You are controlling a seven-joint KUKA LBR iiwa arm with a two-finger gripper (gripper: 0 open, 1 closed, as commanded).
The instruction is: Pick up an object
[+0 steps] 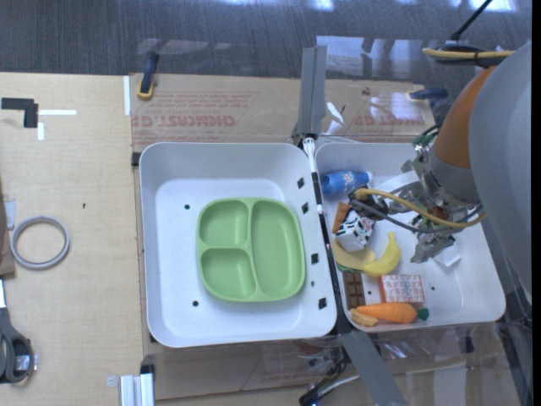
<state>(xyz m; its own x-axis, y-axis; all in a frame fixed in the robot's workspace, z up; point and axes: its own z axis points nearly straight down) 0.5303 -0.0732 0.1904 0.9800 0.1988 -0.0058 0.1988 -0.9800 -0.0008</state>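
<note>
Beside one green tray (251,249) — one banana (383,258), one carrot (387,314).

Light wood bench (76,184) w/ dark grey carpet floor (211,15) behind (window glare up top).

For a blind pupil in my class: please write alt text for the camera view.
The arm's tool hangs over the right bin, near a banana, carrot, blue bottle and small red-and-white box. The left bin holds a green divided plate.
</note>
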